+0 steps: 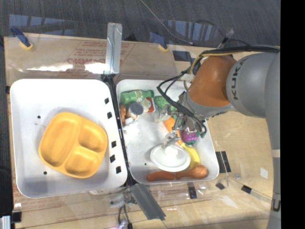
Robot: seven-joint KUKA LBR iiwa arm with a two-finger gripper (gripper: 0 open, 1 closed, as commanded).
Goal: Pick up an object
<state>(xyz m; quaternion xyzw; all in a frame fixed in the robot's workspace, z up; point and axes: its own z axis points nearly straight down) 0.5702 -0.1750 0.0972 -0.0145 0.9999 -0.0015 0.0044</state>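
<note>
While the left bin (28, 94) carries a yellow divided plate (72, 144) lying flat at its middle, the right bin (138, 168) is crowded with small things. Going rightward through it, a green bottle (136, 97) lies on its side along the far wall, with a small dark-capped item (135, 109) just below it. Nearer the front sits a white bowl (169, 158), and along the front wall lies an orange-brown carrot-like piece (178, 174). A yellow banana-like piece (192, 155) curves beside the bowl on its right, and a purple object (189, 137) rests just above that, near the bin's right wall. The claw (177, 130) hangs low over the middle of this bin, between the green bottle and the bowl, just beside the purple object. Whether it has closed on anything cannot be told from this angle. Behind it the grey arm (257, 85) with its orange band (212, 82) reaches in over the table (248, 147) from the right.
</note>
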